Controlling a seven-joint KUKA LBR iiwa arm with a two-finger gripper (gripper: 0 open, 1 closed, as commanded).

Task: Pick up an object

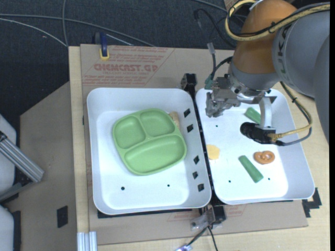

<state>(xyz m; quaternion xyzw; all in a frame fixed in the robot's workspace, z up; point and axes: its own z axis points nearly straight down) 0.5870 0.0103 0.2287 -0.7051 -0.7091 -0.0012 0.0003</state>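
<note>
My gripper (214,109) hangs over the back left part of the right bin (293,192), fingers pointing down, with nothing seen between them. In that bin lie a small yellow piece (212,151) near the left wall, a green stick (250,168) toward the front, an orange ring-shaped item (264,157) beside it, and another green piece (253,114) partly hidden behind the arm. The yellow piece lies in front of the gripper, apart from it.
The left bin (104,182) holds a green divided plate (149,140) with a small tan item (174,118) at its back right edge. A black cable and connector (257,132) drape over the right bin. The bulky arm (272,35) covers the bin's back right.
</note>
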